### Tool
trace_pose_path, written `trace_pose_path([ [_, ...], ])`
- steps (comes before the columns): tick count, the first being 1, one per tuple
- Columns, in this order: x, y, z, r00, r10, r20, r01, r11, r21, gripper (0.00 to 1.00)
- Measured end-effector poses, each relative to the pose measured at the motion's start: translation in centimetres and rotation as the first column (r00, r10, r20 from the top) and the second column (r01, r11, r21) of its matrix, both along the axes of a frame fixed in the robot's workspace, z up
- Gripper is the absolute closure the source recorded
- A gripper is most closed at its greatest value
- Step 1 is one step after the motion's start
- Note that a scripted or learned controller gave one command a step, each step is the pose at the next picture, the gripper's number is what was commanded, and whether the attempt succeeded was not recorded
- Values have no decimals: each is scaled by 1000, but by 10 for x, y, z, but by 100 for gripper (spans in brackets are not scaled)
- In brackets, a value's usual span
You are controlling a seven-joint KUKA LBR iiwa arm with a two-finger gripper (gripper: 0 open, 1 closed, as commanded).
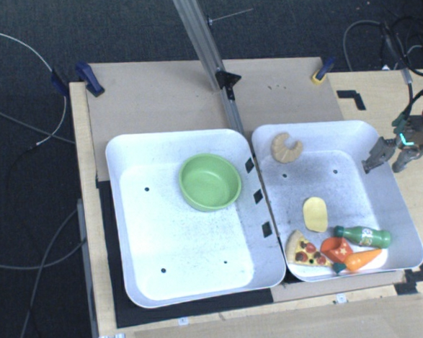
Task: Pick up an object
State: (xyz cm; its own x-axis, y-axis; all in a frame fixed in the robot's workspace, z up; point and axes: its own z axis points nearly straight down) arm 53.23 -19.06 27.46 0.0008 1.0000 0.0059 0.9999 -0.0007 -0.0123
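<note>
You are looking at a pick that, by my reading, is not begun: the gripper (pixel 390 158) is sitting at the three o'clock edge of the right bin (pixel 339 130), fingers spread apart with nothing between them. Every object is lying loose in the bins; the approach, the closing and the lifting are all remaining.

Candidates in the right bin:
- Tan crescent-shaped piece (pixel 286 147) at eleven o'clock of that bin, matte, looking like a toy pastry, well apart from the rest.
- Pale yellow oval (pixel 315 214) near the bin's centre, smooth, flat-looking.
- Pizza slice (pixel 305 250) at seven o'clock, flat wedge with red dots.
- Green bottle (pixel 363 236) lying on its side at five o'clock, glossy plastic, white cap end pointing to three o'clock.
- Red toy vegetable (pixel 336 249) and orange carrot (pixel 362 260), crowding together just below the bottle, touching or nearly so.

In the left bin (pixel 140 227), a light green bowl (pixel 210 181) is standing upright at one o'clock, smooth and round.

Both bins are showing shallow white plastic with speckled, scuffed floors.
</note>
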Motion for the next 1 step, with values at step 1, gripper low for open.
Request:
trace_pose_path([
  [1, 1, 0, 3, 1000, 1, 7, -1, 1000, -1, 0],
])
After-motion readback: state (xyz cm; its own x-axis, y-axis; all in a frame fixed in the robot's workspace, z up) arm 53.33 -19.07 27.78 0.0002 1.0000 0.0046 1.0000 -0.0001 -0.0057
